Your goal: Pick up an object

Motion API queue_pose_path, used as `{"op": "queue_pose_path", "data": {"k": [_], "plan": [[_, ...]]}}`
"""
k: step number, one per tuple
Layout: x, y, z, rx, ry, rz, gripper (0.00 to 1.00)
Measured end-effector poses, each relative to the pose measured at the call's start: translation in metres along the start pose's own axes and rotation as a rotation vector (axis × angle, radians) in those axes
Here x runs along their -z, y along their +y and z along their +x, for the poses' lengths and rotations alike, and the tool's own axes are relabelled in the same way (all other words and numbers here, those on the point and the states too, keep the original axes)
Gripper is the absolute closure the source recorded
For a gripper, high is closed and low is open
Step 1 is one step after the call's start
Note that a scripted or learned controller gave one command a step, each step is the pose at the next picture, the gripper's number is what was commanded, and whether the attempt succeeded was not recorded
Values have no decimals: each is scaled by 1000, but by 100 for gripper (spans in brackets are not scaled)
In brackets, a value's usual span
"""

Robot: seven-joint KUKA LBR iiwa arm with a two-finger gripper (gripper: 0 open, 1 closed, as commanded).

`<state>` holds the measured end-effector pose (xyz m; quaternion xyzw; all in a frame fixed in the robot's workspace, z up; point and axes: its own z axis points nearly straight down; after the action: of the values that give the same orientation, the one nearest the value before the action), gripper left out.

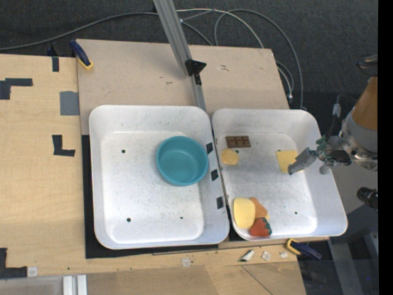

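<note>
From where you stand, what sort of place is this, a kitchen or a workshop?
Most likely a robotics lab bench. Two white bins sit side by side holding toy food and a teal bowl, a robot gripper reaches in, and cables trail behind.

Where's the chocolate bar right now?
The chocolate bar lies in the right bin near its back left corner, just behind a small yellow piece.
</note>
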<state>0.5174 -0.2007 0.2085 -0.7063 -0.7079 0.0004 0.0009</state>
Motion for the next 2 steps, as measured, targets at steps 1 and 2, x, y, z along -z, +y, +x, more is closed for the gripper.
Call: {"op": "queue_pose_path", "data": {"k": [1, 2], "plan": [[0, 0, 0, 0, 0, 0, 0], [-64, 0, 4, -1, 1, 6, 0]]}}
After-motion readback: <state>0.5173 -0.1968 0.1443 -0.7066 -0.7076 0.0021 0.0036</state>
